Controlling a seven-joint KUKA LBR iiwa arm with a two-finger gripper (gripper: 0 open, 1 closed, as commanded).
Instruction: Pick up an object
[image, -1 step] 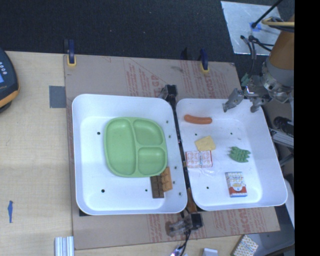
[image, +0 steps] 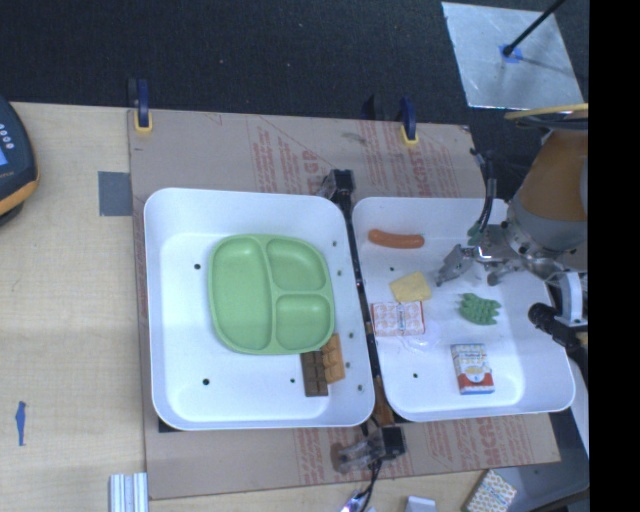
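In the left bin a green divided plate is seen lying flat, with a brown chocolate-like bar tucked against its lower right edge. Across the divide, the right bin holds the loose candidates for picking: a sausage near the top, a yellow cheese-like wedge below it, a clear-wrapped packet with red print just under the wedge, a green leafy toy further right, and a small red-and-white carton toward the bottom. The gripper is held over the upper middle of the right bin, with its fingers spread apart and nothing between them (how high it hangs above the floor cannot be judged from this slanted view). The nearest items are the wedge, just left and below, and the green toy, just below. No object has been grasped yet. A miss is judged likely if the descent lands in the bare gap between those two; a fingertip could nudge the wedge into the packet, which looks slippery, or the flat items could simply slide out as the fingers close.
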